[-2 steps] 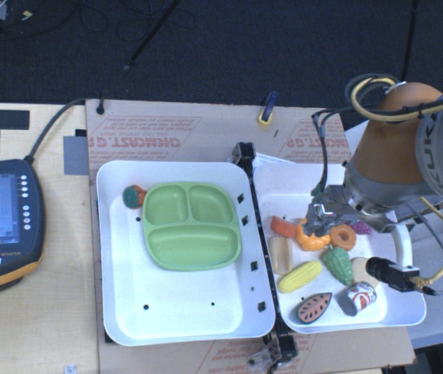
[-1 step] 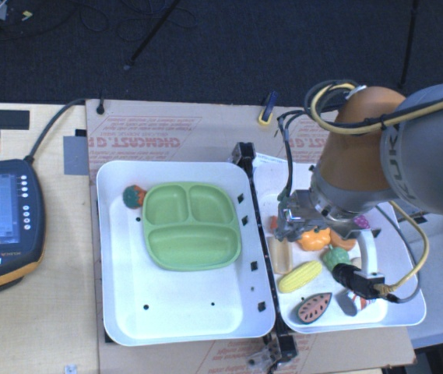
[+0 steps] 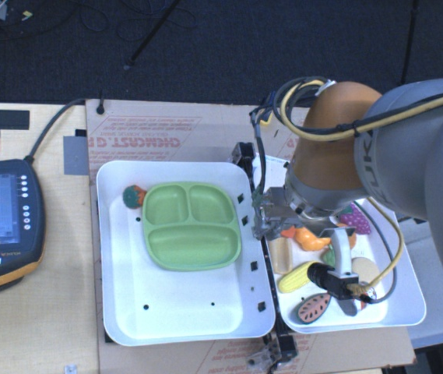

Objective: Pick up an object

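Note:
My gripper [image 3: 268,223] hangs over the left edge of the right bin [image 3: 408,306], close to the wall between the two bins. Toy foods lie in that bin. An orange piece [image 3: 311,239] is just right of the gripper and a beige block [image 3: 282,253] just below it. Farther down are a yellow corn-like piece [image 3: 295,276] and a red watermelon slice [image 3: 313,308]. Purple grapes [image 3: 356,220] and a beige round piece [image 3: 365,269] lie to the right. The arm hides the back of this bin.
The left bin [image 3: 182,310] holds a green divided plate [image 3: 191,226] and a small green-and-orange ball [image 3: 133,196] at its back left. A tablet-like pendant [image 3: 3,224] lies on the bench at far left.

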Controlling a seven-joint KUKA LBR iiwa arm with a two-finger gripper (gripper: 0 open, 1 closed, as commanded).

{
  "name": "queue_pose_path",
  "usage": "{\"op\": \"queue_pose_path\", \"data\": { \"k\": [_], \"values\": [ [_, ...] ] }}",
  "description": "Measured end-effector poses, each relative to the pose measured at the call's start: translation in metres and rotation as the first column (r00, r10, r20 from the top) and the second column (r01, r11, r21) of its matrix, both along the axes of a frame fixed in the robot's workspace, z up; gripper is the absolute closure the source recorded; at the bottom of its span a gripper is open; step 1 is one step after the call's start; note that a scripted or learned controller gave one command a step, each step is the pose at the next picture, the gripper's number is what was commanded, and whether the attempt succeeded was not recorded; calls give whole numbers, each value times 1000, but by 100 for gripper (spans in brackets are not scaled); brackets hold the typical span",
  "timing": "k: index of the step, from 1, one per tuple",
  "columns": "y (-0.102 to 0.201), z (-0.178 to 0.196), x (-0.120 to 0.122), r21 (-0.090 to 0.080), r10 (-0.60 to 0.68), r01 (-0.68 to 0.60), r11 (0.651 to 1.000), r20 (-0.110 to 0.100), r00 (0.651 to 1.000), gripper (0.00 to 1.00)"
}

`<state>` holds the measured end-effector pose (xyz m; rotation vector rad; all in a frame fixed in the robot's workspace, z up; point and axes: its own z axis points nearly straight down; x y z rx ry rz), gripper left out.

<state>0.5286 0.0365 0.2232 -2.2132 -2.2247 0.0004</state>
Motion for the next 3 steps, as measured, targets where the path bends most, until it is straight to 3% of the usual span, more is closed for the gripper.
{"op": "queue_pose_path", "data": {
  "k": [1,2,3],
  "values": [
    [-17,6,-12,-2,-6,6,1000,-2,1000,100],
    [-13,0,7,-2,-2,2,1000,-1,1000,100],
    [-13,9,-12,-1,-7,7,1000,-3,1000,100]
  ]
}}
